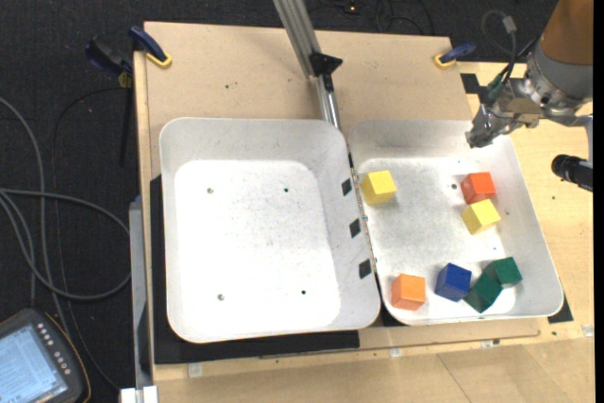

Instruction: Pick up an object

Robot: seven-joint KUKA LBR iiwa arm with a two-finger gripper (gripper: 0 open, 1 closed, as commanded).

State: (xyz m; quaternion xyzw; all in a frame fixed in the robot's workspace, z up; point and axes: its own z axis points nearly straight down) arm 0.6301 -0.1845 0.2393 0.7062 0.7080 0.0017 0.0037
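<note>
Orange cube [478, 186] in right bin [415, 146], nearest pick target, just below gripper [479, 135] in frame.

Gripper hovers at the bin's upper-right rim, nothing between its fingers; open or closed, cannot tell at this size. Cube sits slightly below it, touching or nearly touching a yellow cube [481, 216]. Cubes look roughly square, no long axis. Other blocks cluster lower in the bin, farther off. Left bin [189, 146] well apart.

I can read no text, label or number anywhere here. The screen [28, 363] at the lower left is too blurred for me.
</note>
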